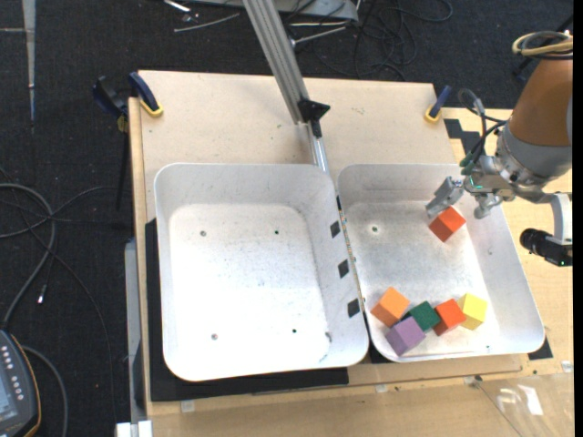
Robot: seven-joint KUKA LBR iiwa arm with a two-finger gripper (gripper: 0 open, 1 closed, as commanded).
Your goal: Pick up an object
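Camera view: two shallow white bins sit side by side on the bench, the left bin at nine o'clock of the right bin. The grey arm with its orange band reaches in from three o'clock, and its gripper hangs over the upper part of the right bin with its fingers spread apart, one finger toward nine o'clock and the other toward three. A red-orange cube sits tilted just at six o'clock of the fingertips; whether it touches them or rests on the bin floor cannot be told, and it is not seen pinched between them. Near the bin's six o'clock rim lies a cluster of blocks, touching or nearly so: an orange cube, a purple cube, a green cube, a red cube and a yellow cube. This cluster is well apart from the gripper.
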